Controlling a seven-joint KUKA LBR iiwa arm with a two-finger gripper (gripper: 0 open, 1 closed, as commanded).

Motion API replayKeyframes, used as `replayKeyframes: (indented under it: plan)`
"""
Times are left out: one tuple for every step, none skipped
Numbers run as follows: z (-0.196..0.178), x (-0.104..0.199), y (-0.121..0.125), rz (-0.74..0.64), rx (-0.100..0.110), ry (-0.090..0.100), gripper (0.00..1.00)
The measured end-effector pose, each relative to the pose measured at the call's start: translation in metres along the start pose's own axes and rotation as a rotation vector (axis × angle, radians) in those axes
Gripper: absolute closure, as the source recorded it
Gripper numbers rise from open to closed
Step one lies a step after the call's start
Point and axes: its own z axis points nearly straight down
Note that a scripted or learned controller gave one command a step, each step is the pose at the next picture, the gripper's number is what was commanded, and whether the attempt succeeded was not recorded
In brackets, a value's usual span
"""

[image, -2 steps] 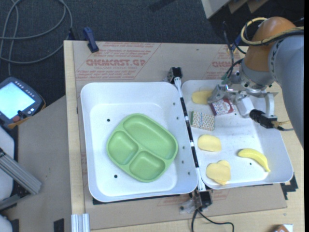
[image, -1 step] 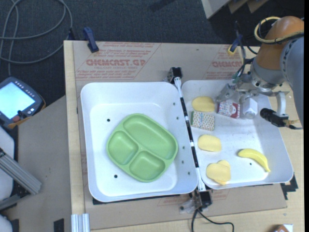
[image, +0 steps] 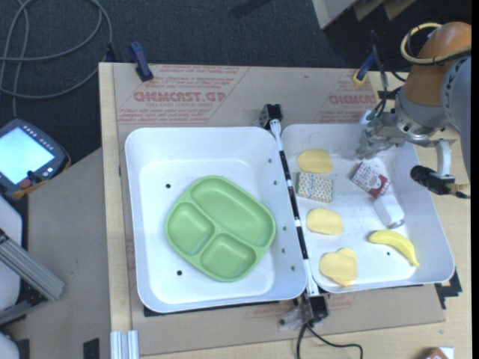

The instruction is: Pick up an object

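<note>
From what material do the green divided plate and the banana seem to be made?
The green divided plate looks like moulded plastic with a matte finish: uniform colour, soft rounded compartment edges. The banana is probably a plastic toy, since its yellow is even and smooth, though real fruit cannot be excluded.

"CHEMCAST GP", seemingly, on bench sheet

A brown bench with red lettering sits on dark carpet; two blue clamps grip its far edge, one toward each corner; grey cable loops on the floor at upper left; a lit screen sits at the left edge.
</note>
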Motion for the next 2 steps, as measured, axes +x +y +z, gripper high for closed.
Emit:
replayKeyframes:
  plan:
    - [0.0, 0.0, 0.0, 0.0, 0.001, 0.0, 0.0]
    - [0.012, 0.008, -0.054, 0.002, 0.004, 0.001, 0.0]
